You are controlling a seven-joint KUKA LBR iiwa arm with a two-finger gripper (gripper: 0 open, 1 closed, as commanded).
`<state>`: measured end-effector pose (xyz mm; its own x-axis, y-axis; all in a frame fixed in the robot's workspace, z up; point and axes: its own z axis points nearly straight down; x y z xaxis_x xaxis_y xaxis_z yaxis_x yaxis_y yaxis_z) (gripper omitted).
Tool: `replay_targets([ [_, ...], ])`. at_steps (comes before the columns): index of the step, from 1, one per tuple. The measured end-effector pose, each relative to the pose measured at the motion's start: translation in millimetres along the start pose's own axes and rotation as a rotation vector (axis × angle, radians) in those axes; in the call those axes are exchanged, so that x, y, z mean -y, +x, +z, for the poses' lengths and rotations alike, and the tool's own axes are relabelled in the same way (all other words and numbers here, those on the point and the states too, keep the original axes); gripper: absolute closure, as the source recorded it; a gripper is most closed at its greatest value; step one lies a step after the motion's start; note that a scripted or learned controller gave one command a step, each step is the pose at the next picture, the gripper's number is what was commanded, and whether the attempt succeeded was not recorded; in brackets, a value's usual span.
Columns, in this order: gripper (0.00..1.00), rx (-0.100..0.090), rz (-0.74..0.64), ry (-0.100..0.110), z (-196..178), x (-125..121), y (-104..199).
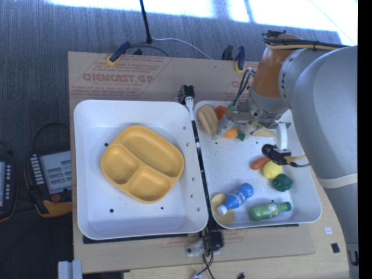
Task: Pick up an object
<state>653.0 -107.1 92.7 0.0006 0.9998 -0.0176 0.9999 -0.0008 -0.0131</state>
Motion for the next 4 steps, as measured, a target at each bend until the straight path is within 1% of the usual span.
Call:
replay_targets([
  [1, 1.0, 0.004, -0.001, 0.01, -8.5, 2.2, -2.0],
  [2, 1.0, -0.012, 0.002, 0.021, -21.7, -5.9, -0.4],
  [3, 1.0, -0.015, 0.0, -0.015, -154.7, 20.2, -56.5],
  [4, 0.0, -0.015, -0.001, -0.013, -153.7, 20.5, -56.0],
])
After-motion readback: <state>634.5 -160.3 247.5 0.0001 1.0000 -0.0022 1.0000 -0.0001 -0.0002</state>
